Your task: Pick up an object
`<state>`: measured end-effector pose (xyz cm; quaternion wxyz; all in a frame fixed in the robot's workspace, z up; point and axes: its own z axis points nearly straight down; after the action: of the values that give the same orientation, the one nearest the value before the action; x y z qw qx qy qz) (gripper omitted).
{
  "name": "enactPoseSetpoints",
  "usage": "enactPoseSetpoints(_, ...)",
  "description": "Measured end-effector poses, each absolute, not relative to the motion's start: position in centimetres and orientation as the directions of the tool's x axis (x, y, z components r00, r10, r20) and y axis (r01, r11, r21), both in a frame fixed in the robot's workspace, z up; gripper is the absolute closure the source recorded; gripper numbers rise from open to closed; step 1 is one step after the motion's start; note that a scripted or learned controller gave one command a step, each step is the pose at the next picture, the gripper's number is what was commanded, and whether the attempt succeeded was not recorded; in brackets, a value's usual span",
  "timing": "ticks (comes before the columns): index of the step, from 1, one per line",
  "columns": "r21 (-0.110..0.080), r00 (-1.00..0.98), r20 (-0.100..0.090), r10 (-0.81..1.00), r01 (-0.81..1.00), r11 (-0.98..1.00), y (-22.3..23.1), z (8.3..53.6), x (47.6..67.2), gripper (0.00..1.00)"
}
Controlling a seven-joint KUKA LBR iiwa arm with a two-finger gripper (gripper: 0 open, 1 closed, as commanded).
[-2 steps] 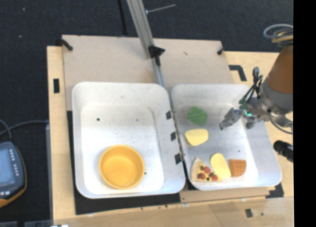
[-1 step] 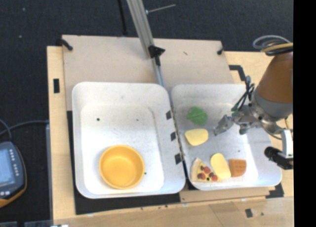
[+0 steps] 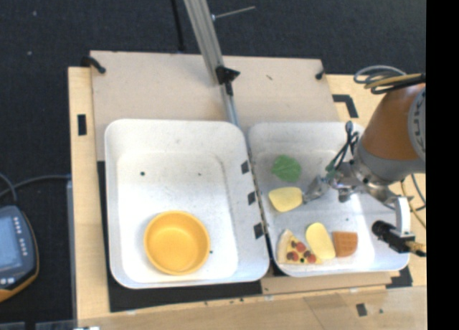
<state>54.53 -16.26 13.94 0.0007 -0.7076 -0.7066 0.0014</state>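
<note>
Gripper (image 3: 313, 191): lowered into the right bin (image 3: 305, 135), tip just beside the pale yellow piece (image 3: 285, 199); whether it is spread or closed cannot be told; nothing is seen held.
Nearest object: pale yellow piece, lying flat; judged light, smooth toy food, best taken across its short width.
Green piece (image 3: 287, 168): near, behind it; judged light, lumpy.
Front cluster: pizza slice (image 3: 296, 249), yellow oval (image 3: 320, 241), orange block (image 3: 345, 243), packed close; little finger room is judged there.
Left bin (image 3: 136, 142): yellow bowl (image 3: 176, 242) held.
Surface: smooth white plastic; sliding is judged likely.
Bench (image 3: 179, 85): both bins carried.
</note>
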Motion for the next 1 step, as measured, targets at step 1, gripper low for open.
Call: enactPoseSetpoints(1, -0.002, 0.001, -0.001, 1.0, 1.0, -0.001, -16.37, 9.92, 54.51, 0.0)
